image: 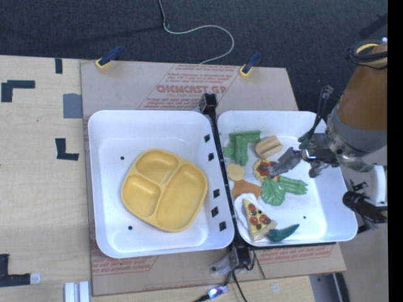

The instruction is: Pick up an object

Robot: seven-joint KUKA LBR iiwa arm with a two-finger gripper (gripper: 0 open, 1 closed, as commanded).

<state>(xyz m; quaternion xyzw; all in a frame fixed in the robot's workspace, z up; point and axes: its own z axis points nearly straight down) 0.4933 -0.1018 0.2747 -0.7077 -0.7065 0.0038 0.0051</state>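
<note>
The right bin (327, 222) holds several toy foods: a green piece (240, 145), a tan bun (269, 146), a red and yellow piece (262, 168), a leafy green piece (281, 189), a pizza slice (254, 218) and a teal pepper (284, 233). My gripper (301, 164) hovers over the right half of this bin, just right of the red and yellow piece and above the leafy green. Its two dark fingers are spread apart and open, with nothing between them.
The left bin (107, 137) holds a yellow divided plate (165, 189). A yellow disc (235, 172) and an orange piece (246, 187) lie by the divider (215, 162) between the bins. A white patch of the right bin's floor shows under the arm.
</note>
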